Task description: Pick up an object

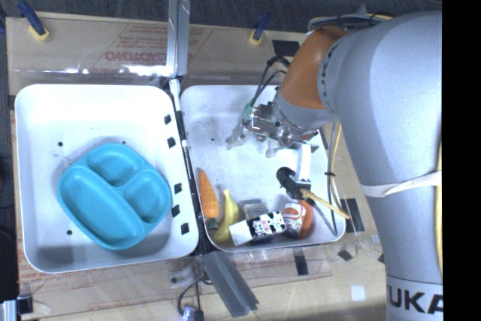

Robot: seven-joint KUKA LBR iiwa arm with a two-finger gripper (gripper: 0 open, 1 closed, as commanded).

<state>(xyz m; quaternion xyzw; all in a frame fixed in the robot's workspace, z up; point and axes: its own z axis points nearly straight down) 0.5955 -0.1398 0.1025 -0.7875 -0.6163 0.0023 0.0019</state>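
I am hovering the gripper point(255, 133), whether spread or closed I cannot tell, above the carrot point(208, 193) and banana point(225, 218) heaped below it, since graspable objects are clustering there.

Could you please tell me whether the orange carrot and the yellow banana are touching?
Touching: the camera view shows the orange carrot lying against the yellow banana in the right white bin, no gap between.

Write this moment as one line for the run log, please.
arm: reaching into right bin | pincer: above bin floor, holding nothing | carrot, banana: at front wall | left bin: blue divided plate
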